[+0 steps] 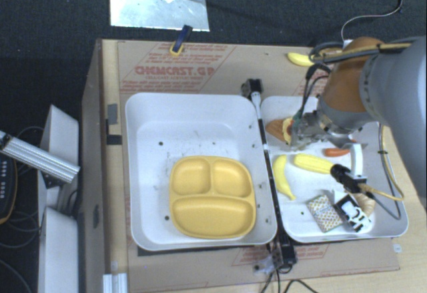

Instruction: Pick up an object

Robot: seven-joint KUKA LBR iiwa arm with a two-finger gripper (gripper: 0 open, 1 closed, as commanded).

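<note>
My gripper (298,133) hangs low over the back left part of the right bin (393,228), reaching in from the right. Directly to its left lies a brown and orange bun-like toy (275,128), touching or nearly touching the gripper. Just in front of it lie a curved yellow banana (283,176) and a second long yellow piece (312,163). An orange carrot-like piece (337,151) lies to the gripper's right. Nothing can be seen held.
A yellow divided plate (213,197) sits in the left bin (150,131). A patterned packet (324,213) and a small black and white thing (354,216) lie at the right bin's front. Another yellow banana (298,58) rests on the bench behind the bins.
</note>
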